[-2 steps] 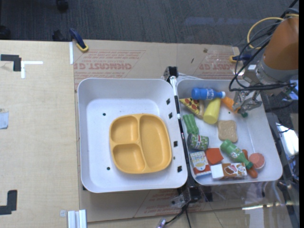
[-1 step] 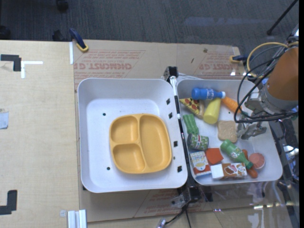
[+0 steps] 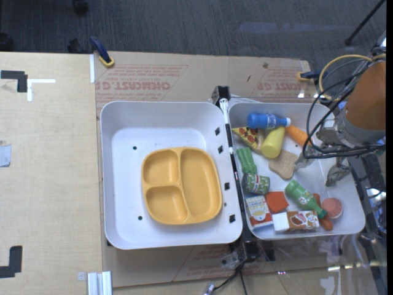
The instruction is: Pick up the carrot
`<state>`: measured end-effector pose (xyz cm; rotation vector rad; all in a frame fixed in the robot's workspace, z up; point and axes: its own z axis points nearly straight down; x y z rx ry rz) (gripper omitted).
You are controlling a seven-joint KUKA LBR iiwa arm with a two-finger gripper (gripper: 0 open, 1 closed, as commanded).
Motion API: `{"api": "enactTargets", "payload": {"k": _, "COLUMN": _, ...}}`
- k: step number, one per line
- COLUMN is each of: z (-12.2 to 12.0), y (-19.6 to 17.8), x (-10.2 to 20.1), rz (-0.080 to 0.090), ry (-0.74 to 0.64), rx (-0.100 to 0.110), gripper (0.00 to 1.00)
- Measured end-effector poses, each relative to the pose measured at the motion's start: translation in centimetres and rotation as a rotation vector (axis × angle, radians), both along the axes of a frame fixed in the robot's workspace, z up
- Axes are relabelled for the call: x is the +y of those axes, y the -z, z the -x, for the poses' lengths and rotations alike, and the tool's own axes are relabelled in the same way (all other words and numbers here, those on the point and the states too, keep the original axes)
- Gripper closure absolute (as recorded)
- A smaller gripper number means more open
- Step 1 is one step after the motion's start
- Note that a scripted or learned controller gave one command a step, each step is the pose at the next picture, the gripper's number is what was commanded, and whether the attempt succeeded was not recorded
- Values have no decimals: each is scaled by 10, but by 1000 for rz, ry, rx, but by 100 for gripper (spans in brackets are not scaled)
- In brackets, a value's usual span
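Observation:
The carrot (image 3: 296, 133) is a small orange piece lying in the right bin (image 3: 353, 217), at its back, between a yellow bottle (image 3: 273, 141) and the arm's cables. My gripper (image 3: 319, 168) hangs over the right side of that bin, just in front of and to the right of the carrot. It is open, with bare bin floor between its two fingers. The left fingertip (image 3: 304, 160) is close to a slice of toy bread (image 3: 284, 164).
The right bin also holds a blue bottle (image 3: 265, 121), a pizza slice (image 3: 248, 137), green pieces (image 3: 246, 160), a green bottle (image 3: 301, 194), a can (image 3: 255, 182) and red packets (image 3: 276, 201). A yellow divided plate (image 3: 182, 184) sits in the left bin (image 3: 116, 165).

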<state>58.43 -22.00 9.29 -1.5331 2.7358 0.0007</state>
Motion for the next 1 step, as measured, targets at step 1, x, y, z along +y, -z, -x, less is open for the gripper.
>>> {"api": "enactTargets", "payload": {"k": 1, "z": -59, "y": -1, "x": 0, "rz": -2, "ry": 416, "rx": -4, "gripper": 0}}
